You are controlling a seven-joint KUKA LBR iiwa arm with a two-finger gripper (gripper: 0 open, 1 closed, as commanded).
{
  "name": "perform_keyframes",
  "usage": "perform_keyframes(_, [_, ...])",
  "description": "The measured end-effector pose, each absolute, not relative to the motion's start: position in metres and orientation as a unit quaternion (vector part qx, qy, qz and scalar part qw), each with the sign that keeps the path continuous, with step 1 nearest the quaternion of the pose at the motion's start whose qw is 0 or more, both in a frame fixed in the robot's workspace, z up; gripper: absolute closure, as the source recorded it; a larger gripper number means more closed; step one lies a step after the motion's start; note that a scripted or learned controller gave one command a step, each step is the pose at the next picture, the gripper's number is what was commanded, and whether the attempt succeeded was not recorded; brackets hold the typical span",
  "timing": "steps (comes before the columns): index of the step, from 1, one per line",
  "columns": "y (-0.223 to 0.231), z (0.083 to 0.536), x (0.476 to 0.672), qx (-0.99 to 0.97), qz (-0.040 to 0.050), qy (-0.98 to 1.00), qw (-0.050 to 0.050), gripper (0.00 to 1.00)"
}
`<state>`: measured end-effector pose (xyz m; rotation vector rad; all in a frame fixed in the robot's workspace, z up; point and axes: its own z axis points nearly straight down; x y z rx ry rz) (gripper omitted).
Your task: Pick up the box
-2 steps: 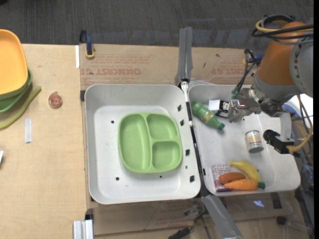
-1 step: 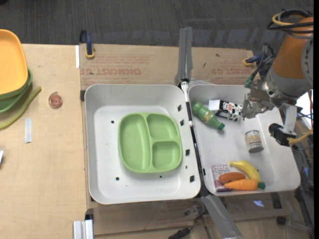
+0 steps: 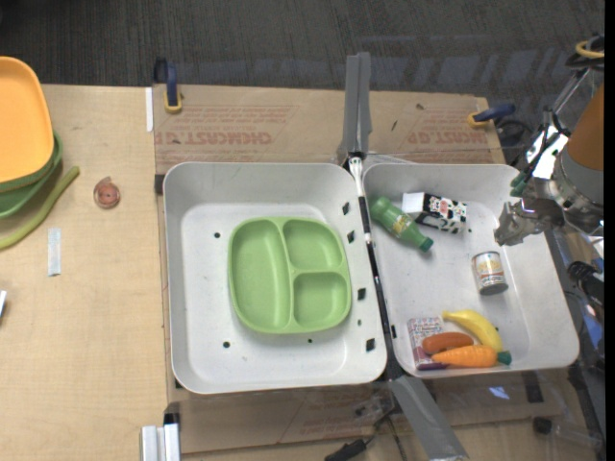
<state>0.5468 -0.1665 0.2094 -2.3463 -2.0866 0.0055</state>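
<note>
Box: a small carton [image 3: 438, 207] with a black-and-white cow pattern lies on its side in the right bin [image 3: 538, 353], near that bin's far wall.
Box axis: its long axis runs roughly left to right across the view, tilted slightly down toward the right; the plain white end points left, the patterned end right.
Box neighbours: the green bottle [image 3: 401, 223] lies just beside it on the left, slanting down to the right; whether the two touch I cannot tell.
End effector: the end effector [image 3: 516, 225] hangs over the right bin's right side, to the right of the box and apart from it; how far its jaws are parted I cannot tell, and nothing shows between them.
Can: a small tin can [image 3: 490, 272] stands below the end effector, toward the middle of the right bin.
Near corner of right bin: a banana [image 3: 475, 328], a carrot [image 3: 468, 356], a red sausage-like piece [image 3: 445, 342] and a flat printed packet [image 3: 423, 332] sit close together.
Left bin: the left bin [image 3: 192, 353] holds a green divided plate [image 3: 288, 275].
Table: an orange plate [image 3: 21, 118] rests at the far left edge.
</note>
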Motion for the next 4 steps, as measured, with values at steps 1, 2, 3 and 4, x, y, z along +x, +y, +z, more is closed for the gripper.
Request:
perform_keyframes(1, [-0.149,0.270,0.573,-0.795,0.0017,-0.606,0.000,1.00])
perform_keyframes(2, [-0.139,0.227,0.626,-0.891,0.0024,-0.455,0.000,1.00])
perform_keyframes(3, [-0.139,0.223,0.610,-0.814,0.0021,-0.580,0.001,1.00])
perform_keyframes(4, [-0.118,0.232,0.615,-0.874,0.0022,-0.487,0.000,1.00])
